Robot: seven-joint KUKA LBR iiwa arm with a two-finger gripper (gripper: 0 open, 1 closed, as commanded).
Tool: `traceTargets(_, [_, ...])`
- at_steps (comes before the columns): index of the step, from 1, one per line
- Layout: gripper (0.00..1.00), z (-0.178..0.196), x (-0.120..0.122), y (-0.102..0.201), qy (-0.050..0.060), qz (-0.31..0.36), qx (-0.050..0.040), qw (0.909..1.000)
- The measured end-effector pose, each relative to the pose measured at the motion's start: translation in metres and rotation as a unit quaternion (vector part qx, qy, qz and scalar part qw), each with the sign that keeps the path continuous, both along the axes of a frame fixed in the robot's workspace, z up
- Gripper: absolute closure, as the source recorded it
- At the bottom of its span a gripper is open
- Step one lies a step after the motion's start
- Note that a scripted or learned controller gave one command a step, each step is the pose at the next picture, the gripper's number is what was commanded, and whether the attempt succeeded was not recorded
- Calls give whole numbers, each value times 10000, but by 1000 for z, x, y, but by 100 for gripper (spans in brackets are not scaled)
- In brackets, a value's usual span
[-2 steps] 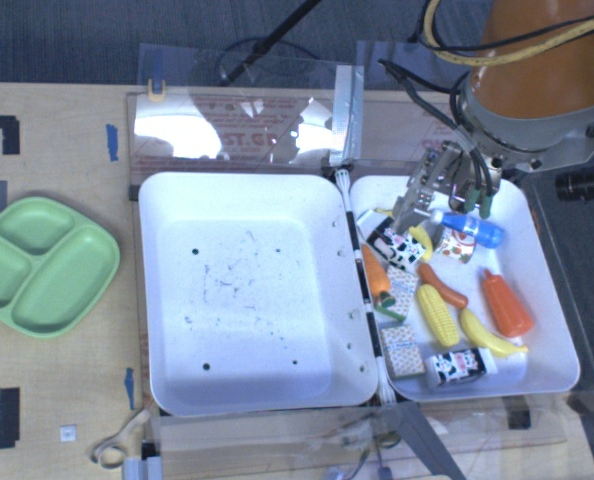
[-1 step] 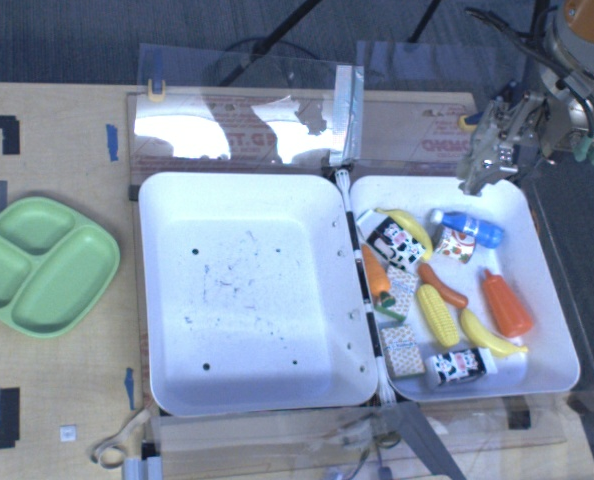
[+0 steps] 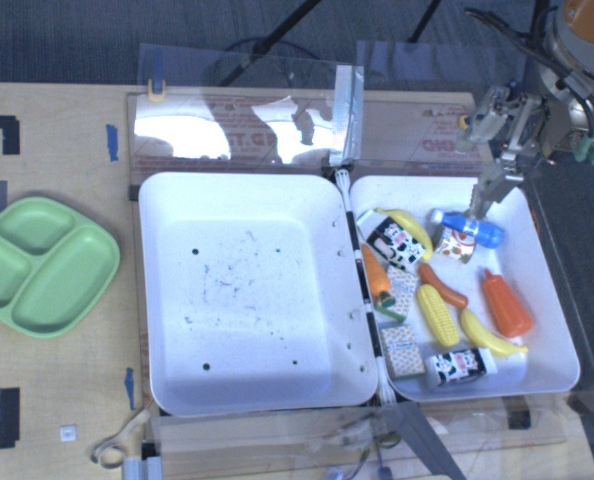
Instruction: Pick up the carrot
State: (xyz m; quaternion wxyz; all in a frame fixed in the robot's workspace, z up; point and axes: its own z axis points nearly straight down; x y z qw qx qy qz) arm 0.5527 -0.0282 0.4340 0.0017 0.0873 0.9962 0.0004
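Arm cut off top-right (orange band too); gripper fingers indistinct.

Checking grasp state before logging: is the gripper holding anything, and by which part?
Nothing held. The gripper hangs above the right bin's far edge, nothing between its fingers. The carrot lies by the bin's left wall, untouched.

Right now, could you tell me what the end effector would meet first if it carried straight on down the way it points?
Probably the blue bottle just below the end effector, not the carrot; depth is unclear from above.
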Motion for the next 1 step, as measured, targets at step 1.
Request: traceTargets(1, [0, -84, -72, -24, 25, -102, 3, 9999])
